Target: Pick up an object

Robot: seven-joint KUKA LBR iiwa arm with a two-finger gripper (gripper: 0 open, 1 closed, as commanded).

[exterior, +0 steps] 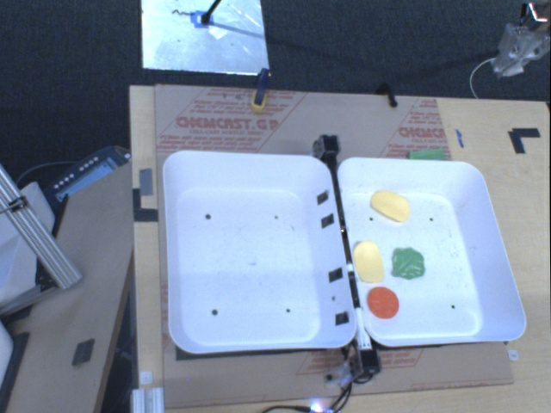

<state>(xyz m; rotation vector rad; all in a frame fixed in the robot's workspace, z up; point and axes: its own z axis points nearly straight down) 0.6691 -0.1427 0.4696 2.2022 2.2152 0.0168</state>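
You're at the approach: the gripper (pixel 521 46) hangs far beyond the right bin (pixel 491 231), jaws unreadable. Nearest that bin's far wall lies the yellow piece (pixel 390 206); bring the arm down over it.

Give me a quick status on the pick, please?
Gripper up at far right corner, off the bins. Right bin holds two yellow pieces, green piece, red disc, none grasped. Nothing blocking them.

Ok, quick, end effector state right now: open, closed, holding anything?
End effector: at the view's top right corner, away from both bins; open or closed cannot be told, and nothing is visibly held.
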